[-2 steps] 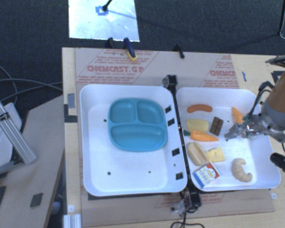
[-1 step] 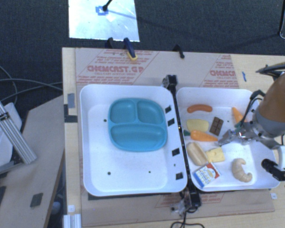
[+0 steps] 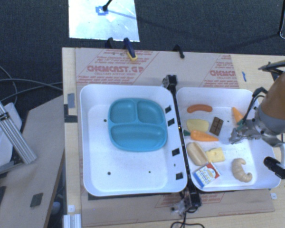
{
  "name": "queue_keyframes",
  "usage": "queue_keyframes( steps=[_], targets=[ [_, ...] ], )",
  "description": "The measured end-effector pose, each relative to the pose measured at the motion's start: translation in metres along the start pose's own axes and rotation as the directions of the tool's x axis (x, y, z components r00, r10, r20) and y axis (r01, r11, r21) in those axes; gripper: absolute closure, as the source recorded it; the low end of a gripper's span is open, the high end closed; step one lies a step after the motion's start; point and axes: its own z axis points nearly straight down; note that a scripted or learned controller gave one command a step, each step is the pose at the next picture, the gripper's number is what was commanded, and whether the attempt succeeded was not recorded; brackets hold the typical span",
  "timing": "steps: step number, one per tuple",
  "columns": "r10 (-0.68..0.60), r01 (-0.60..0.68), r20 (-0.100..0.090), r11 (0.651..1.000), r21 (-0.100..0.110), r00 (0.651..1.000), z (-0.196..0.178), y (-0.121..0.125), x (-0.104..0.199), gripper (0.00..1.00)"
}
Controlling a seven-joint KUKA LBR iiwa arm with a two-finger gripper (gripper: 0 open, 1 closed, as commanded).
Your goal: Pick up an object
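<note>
The right bin (image 3: pixel 228 93) holds several toy foods. A red sausage (image 3: pixel 199 109) lies at the back, with a yellow piece (image 3: pixel 197 125), a brown chocolate bar (image 3: pixel 216 125) and an orange carrot (image 3: pixel 204 136) below it. An orange wedge (image 3: pixel 237 114) sits near the arm. Toward the front lie a bread roll (image 3: pixel 196 152), a cheese block (image 3: pixel 215 155), a croissant (image 3: pixel 241 170) and a small carton (image 3: pixel 206 174). My gripper (image 3: pixel 235 136) hangs low over the bin's right half, just right of the carrot and chocolate bar and below the orange wedge. I see nothing held in it.
The left bin (image 3: pixel 99 175) bears a blue divided plate (image 3: pixel 137 125). Black clips (image 3: pixel 176 151) line the divider between the bins. Cardboard lies under both bins. A metal frame (image 3: pixel 9 127) stands at the far left.
</note>
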Motion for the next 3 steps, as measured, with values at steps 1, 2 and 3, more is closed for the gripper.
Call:
queue_keyframes(
  steps=[1, 2, 3],
  targets=[
    [-0.001, 0.001, 0.001, 1.0, -0.003, 1.0, -0.044, 0.002, -0.006, 1.0],
    [-0.003, 0.003, 0.002, 1.0, -0.005, 1.0, -0.106, 0.01, -0.01, 1.0],
    [-0.003, 0.003, 0.001, 1.0, -0.001, 1.0, -0.131, 0.011, -0.01, 1.0]
  ],
)
